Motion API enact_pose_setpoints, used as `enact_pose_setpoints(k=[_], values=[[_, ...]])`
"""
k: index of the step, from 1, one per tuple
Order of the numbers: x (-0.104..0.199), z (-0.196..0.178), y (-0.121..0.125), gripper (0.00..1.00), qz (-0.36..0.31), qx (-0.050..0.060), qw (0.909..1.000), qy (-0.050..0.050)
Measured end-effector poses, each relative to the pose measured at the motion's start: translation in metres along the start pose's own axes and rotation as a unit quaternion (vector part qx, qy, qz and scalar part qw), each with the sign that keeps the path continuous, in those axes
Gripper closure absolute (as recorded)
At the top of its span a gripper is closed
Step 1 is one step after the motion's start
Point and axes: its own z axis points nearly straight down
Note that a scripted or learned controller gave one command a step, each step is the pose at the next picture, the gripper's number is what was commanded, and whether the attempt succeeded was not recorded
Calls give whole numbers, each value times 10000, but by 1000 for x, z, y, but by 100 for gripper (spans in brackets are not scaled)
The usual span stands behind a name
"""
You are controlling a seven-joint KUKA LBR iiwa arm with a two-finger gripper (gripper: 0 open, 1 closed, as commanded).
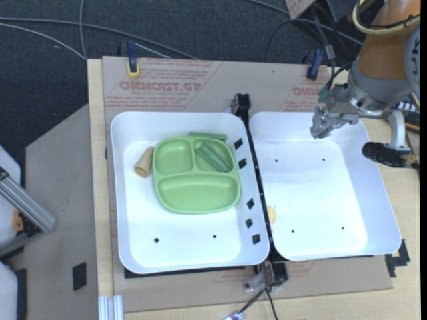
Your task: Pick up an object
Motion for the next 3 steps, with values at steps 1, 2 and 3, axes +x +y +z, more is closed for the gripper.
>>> enact_pose_setpoints(k=[1,2,3], values=[[57,8,3,100,-3,22,10000,9],[121,3,17,100,-11,-2,10000,9],[168,10,31,100,2,0,10000,0]])
